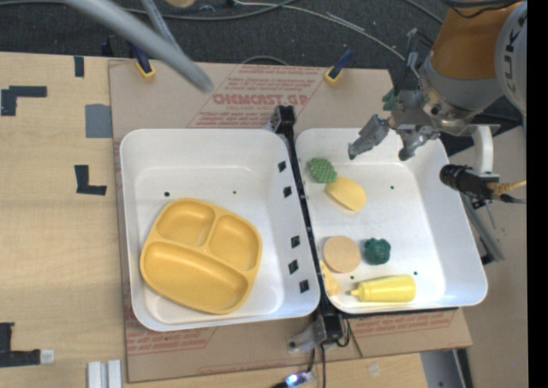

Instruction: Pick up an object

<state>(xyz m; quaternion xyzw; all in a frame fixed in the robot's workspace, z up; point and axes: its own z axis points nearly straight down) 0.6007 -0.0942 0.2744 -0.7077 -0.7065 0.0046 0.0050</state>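
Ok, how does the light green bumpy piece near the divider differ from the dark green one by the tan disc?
The light green bumpy piece is paler; the dark green bumpy piece is a deep teal green. The light one lies at the far end of the right white bin, touching the pale yellow wedge; the dark one lies nearer the front, beside the tan disc, above the yellow bottle. Both are small and knobbly.

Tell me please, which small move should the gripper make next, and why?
Probably lower toward the pale yellow piece. The open gripper hangs above the right bin's far end with nothing between its fingers, and that piece, beside the light green item, lies nearest.
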